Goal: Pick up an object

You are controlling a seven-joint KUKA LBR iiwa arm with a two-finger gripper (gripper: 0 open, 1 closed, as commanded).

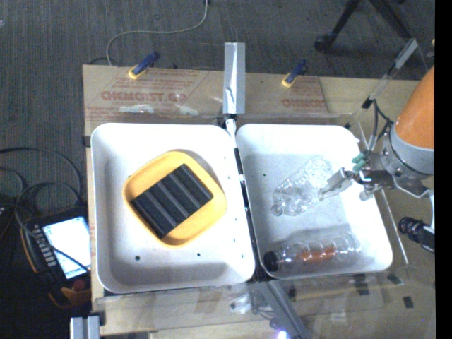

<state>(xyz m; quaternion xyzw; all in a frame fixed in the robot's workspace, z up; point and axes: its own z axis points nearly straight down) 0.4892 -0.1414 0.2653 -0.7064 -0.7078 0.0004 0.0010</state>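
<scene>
- Dark grey carpet surrounds the bench, with a thin pale cable looping across the floor at the top and the legs of a black chair base at the upper right.
- On the bench's brown top, 2 clamps with blue and yellow handles sit along the far edge, and an upright metal bar stands between them.
- 2 shallow white bins sit side by side, touching along the middle.
- Left bin: a yellow tray-shaped object with a black ribbed insert lies tilted near the centre.
- Right bin: a crumpled clear plastic bottle lies near the middle, and a second clear bottle with a dark cap and orange contents lies along the near wall.
- Arm: grey with an orange band, it reaches in from the right over the right bin's right rim.
- Gripper: it sits low at the right end of the crumpled bottle, appearing to touch it; whether the jaws are released or clenched I cannot tell.
- At the lower left on the floor, a device with a lit screen lies among black cables.
</scene>
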